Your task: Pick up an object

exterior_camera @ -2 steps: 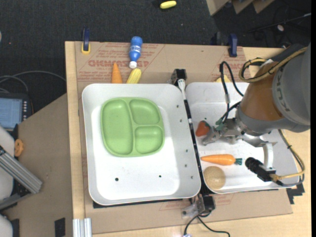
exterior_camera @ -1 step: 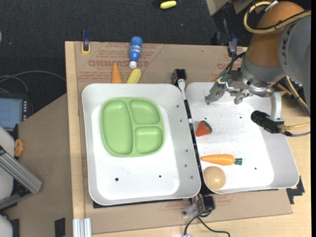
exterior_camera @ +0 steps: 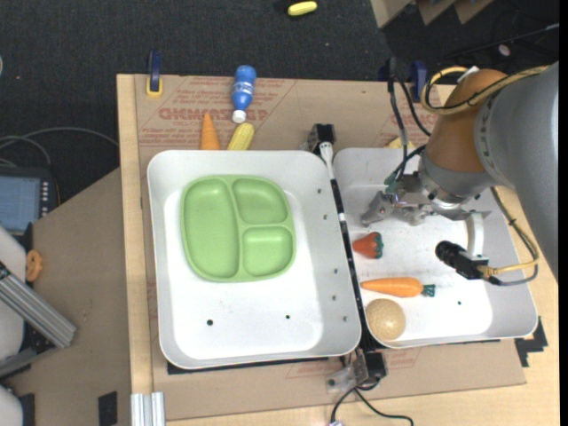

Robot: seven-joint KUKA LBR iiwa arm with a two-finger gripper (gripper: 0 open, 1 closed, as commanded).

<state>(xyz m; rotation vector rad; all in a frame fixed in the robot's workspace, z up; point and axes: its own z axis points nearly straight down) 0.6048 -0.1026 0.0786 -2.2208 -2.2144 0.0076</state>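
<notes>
Nearest the camera, front edge of the right bin (exterior_camera: 506,322): a tan ball (exterior_camera: 386,319) sits in the front-left corner. Just behind it lies a carrot (exterior_camera: 391,287), orange w/ green stub pointing right, lengthwise across the bin floor. Behind that, near the bin's left wall, a strawberry (exterior_camera: 367,245), red w/ a green top. All three apart from each other, none touching.

Left bin (exterior_camera: 169,264) alongside holds a green divided plate (exterior_camera: 238,227), 3 compartments, sitting toward the back-left of the bin.

Further back in the right bin, the arm (exterior_camera: 497,140) comes in from the right w/ orange band above the wrist; the gripper (exterior_camera: 399,204) hangs low over the back part of the bin, behind and right of the strawberry, clear of it. Can't tell if it's spread or closed; nothing visibly in its grip.

Farthest, on the cardboard behind the left bin: a blue-and-white bottle (exterior_camera: 242,92), a 2nd carrot (exterior_camera: 209,133) and a corn cob (exterior_camera: 240,136).
</notes>
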